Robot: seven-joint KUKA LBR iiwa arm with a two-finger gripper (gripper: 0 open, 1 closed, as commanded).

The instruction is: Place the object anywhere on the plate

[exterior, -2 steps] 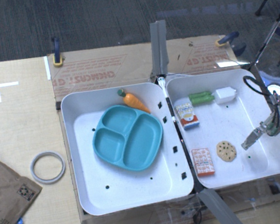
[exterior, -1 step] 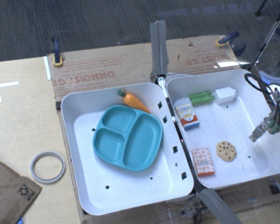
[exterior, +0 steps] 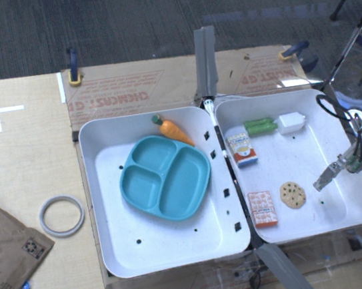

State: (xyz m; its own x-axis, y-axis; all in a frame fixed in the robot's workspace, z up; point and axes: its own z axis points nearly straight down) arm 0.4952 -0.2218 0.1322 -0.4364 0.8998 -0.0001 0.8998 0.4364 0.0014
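Note:
A teal plate [exterior: 166, 177] with three compartments lies in the left bin [exterior: 116, 251]. An orange carrot [exterior: 174, 131] rests just beyond the plate's far rim, touching it or nearly so. The right bin [exterior: 353, 212] holds a round cookie [exterior: 292, 194], a small red and white packet [exterior: 262, 208], a little carton [exterior: 241, 147], a green piece [exterior: 260, 126] and a white block [exterior: 291, 122]. My gripper [exterior: 323, 181] reaches in low over the right bin's right side, a short way right of the cookie, with nothing seen in it.
A divider wall [exterior: 228, 174] separates the two bins. On the bench to the left lie a tape ring [exterior: 61, 215] and a brown cardboard box [exterior: 5, 254]. Cables [exterior: 338, 110] hang by the arm at the right.

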